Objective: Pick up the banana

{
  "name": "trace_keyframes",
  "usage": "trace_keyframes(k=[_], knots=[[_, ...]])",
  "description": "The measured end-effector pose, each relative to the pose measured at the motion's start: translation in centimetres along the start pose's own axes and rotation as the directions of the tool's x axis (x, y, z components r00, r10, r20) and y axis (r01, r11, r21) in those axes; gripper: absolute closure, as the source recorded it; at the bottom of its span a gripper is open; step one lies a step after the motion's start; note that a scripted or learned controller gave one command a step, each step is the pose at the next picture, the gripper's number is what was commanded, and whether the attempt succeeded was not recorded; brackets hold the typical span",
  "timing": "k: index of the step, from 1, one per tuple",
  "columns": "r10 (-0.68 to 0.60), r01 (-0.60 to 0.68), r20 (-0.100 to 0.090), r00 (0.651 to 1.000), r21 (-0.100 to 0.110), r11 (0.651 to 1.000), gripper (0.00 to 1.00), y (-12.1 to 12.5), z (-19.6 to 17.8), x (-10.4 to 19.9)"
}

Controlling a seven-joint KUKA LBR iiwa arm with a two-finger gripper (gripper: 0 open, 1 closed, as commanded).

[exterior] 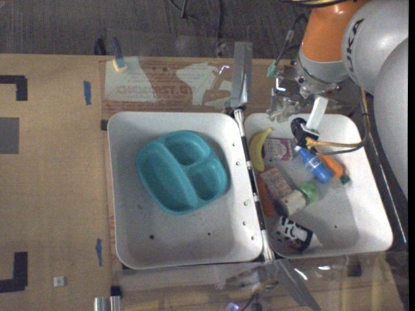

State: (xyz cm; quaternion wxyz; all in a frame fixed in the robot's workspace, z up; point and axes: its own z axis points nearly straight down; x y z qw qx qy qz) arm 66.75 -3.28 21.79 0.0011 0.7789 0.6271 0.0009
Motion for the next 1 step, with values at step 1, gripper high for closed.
trace_keyframes(k=[1], knots=[[-0.062,0.062,0.000,0.998,0.004,0.998,1.00,-8.58,5.08,-9.05]])
